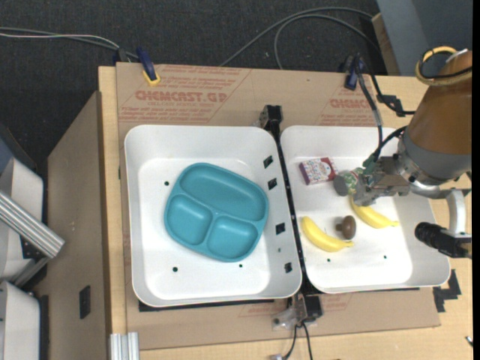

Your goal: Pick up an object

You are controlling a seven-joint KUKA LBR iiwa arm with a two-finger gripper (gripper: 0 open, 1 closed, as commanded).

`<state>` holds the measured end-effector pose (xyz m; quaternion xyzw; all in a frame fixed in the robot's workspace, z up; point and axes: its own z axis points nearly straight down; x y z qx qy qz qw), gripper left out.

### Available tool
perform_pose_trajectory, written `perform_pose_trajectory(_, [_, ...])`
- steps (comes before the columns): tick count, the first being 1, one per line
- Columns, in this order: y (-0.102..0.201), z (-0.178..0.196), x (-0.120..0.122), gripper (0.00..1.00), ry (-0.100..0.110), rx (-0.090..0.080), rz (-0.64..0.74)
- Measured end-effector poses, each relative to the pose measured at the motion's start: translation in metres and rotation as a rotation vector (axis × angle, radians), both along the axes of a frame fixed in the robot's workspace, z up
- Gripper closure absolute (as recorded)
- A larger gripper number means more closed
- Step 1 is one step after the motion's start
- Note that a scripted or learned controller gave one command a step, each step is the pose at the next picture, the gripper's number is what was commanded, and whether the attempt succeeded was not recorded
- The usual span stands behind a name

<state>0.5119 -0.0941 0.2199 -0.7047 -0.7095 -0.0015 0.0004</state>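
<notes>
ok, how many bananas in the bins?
2, both in the right bin. One banana lies near the bin's left side, beside a small brown object. The other banana lies just below the gripper, partly covered by it. More could be hidden under the arm.

Even, fairly bright overhead light, soft short shadows under the teal plastic divided plate point(216, 211), mild glare washing out the white bin floor around that plate, dark floor above it underexposed, grey-and-orange arm right of it slightly blurred, overall grainy
</notes>
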Motion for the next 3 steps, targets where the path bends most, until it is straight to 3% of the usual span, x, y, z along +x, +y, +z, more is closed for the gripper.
perform_pose_trajectory(2, [0.114, 0.017, 0.003, 1.00, 0.000, 0.000, 0.001])
perform_pose_trajectory(3, [0.172, 0.008, 0.004, 1.00, 0.003, -0.001, 0.000])
